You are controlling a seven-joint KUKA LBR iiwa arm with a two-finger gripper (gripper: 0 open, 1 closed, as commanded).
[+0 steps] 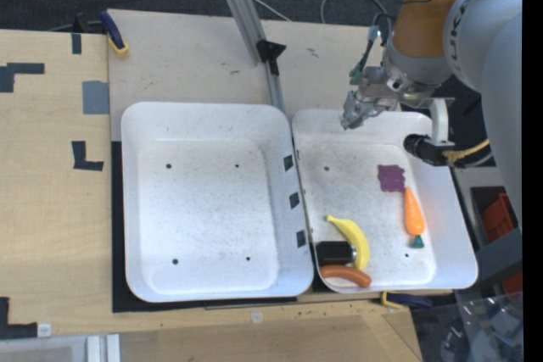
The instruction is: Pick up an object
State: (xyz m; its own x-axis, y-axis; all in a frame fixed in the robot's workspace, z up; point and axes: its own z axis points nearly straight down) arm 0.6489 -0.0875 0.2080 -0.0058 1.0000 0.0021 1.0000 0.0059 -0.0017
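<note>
Two shallow white bins side by side on a pale wooden bench [51,182]. Left bin [140,208] showing only a speckled white floor with four small dark dots. Right bin [454,263] holding everything loose: a small purple block [391,177] toward the right wall, roughly midway between far and near edges; just beside and below it an orange carrot [412,213] lying lengthwise along the right wall, green tip toward the near edge; a yellow banana [353,238] curved near the near-left corner; a black block [333,252] touching or just beside the banana's inner side, against the left wall; a red-orange sausage [346,275] lying along the near rim, just below the banana and black block. Grey arm with orange band [437,4] reaching in from the right, cables looping over it. Gripper [352,118] poised over the far-left corner of the right bin, at its far rim, well apart from every object in the bin. Nothing visible between the fingertips; whether spread or closed, cannot tell at this size and angle. A slanted metal rail [242,8] crossing the far edge of the bench toward the gap between the bins, and a blue-and-yellow clamp [114,33] at the bench's far-left corner.
</note>
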